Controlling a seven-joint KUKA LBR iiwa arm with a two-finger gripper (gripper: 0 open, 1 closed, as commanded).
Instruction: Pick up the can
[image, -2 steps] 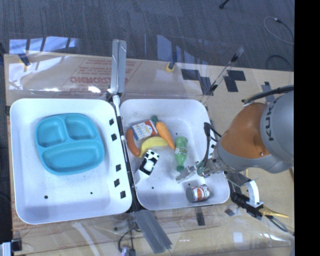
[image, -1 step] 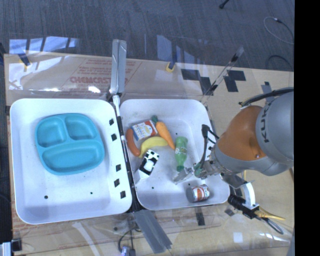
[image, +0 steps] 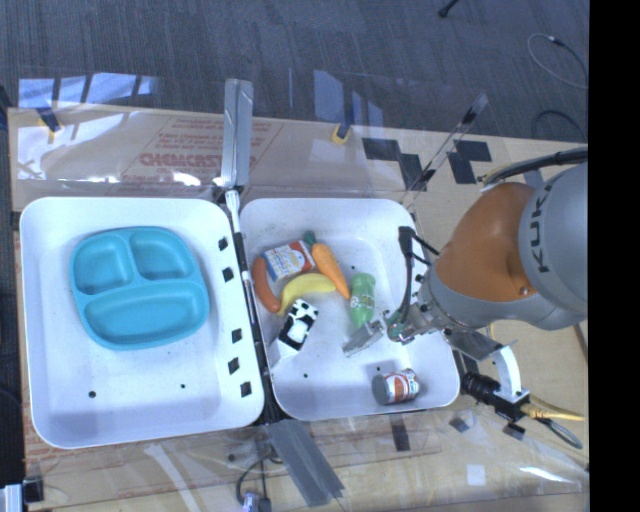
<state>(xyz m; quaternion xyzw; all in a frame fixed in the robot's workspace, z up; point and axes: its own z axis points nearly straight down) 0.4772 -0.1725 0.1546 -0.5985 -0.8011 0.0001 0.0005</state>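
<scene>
The can is small, with a red and white label and a dark grey end. It lies on its side near the front right corner of the right bin. My gripper reaches in from the right and hangs low over the bin floor, a short way behind and to the left of the can. It sits just in front of a green bottle. Nothing shows in its grasp, and the can lies apart from it.
Behind the gripper lie a carrot, a banana, a red and white carton and an orange sausage-like piece. A black and white toy sits left of it. The left bin holds a blue divided plate.
</scene>
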